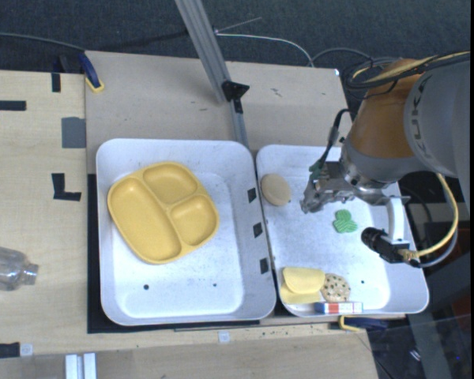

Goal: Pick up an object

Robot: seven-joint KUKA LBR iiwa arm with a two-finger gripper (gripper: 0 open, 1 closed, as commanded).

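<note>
In the right bin point(300, 243) lie a tan rounded lump point(275, 189) at the upper left, a small green piece point(345, 223) right of centre, a yellow block point(301, 283) and a speckled cookie point(335, 288) at the front, and a thin white, red and blue stick point(338, 308) along the front rim. My gripper point(316, 198) hangs over the bin's middle, between the tan lump and the green piece. The view does not show anything between its fingers.
The left bin point(126, 290) holds a yellow divided plate point(163, 209). A clear plastic bottle point(6, 268) lies on the bench at the far left. A grey metal pole point(208, 42) slants in from the top. Cables loop beside the arm at the right.
</note>
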